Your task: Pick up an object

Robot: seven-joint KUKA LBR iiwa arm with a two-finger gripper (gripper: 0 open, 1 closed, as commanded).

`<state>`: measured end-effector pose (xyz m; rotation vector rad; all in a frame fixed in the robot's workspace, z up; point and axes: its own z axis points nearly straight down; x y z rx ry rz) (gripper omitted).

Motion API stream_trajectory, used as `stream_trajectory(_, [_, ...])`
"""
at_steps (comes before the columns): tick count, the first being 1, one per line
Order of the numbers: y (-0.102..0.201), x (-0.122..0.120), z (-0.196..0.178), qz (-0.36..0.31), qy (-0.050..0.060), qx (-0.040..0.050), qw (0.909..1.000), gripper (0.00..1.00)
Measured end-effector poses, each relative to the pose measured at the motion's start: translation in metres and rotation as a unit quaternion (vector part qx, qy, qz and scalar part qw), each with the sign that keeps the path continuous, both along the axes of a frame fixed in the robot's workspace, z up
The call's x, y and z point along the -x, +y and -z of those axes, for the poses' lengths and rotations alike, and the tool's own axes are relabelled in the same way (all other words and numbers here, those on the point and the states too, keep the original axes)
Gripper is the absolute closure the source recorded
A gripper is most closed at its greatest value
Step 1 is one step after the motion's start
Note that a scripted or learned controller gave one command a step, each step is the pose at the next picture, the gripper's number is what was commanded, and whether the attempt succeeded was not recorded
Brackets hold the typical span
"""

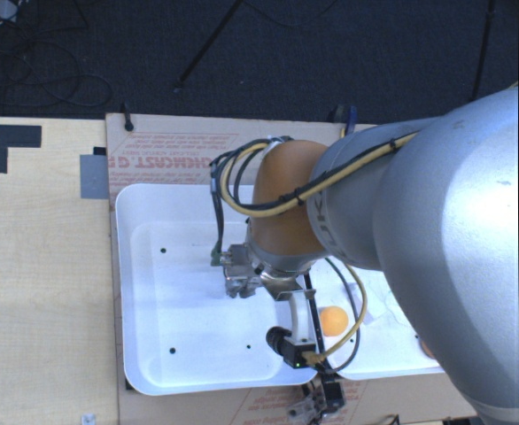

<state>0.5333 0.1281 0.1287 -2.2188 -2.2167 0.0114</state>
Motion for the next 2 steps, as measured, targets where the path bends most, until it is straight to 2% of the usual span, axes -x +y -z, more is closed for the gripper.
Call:
stream_trajectory(1, [-0.001,-0.001,-0.011,0.003,0.000,-0.0003,1.0000,1.00])
stream_trajectory(2, [0.016,-0.009,0.043,-0.001,-0.002,0.0002,1.0000,1.00])
